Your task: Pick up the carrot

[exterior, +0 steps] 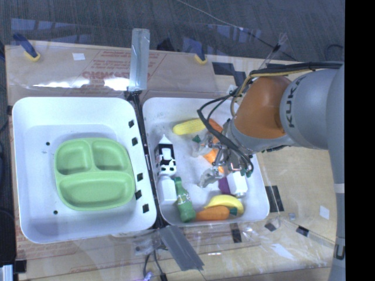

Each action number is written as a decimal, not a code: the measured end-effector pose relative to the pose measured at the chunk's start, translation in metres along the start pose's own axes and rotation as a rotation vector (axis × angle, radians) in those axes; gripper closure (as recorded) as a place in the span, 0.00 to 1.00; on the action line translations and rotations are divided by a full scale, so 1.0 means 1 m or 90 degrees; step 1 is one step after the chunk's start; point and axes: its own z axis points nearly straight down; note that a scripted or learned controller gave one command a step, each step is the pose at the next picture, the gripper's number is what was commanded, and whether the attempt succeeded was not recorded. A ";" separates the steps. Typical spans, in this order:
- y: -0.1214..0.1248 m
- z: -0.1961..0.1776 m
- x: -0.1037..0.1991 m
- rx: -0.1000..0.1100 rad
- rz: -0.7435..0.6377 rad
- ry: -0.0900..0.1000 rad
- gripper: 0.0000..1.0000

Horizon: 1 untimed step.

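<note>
I cannot tell how the jaws stand: the gripper [214,170] is low inside the right bin [153,113], and its tip is a tangle of grey metal, cables and glare from my feed. The grey arm [310,107] with its orange band [261,107] enters from the right and covers the bin's upper right part.

The carrot [212,213] lies flat along the bin's near wall, well below the gripper and apart from it. It touches the yellow banana [225,202] just above it, and its left end meets the base of the green bottle [183,202].

An orange piece [210,154] sits right against the wrist, partly hidden; I cannot identify it. I also note a second yellow item [188,126] near the bin's far side, a black-and-white cow-patterned bottle [166,163] left of the gripper, and a purple item [224,185] beside a white one [238,184].

The left bin [23,174] holds a green divided plate [94,172].
</note>
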 end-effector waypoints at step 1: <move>0.002 -0.011 -0.001 0.000 -0.005 -0.001 1.00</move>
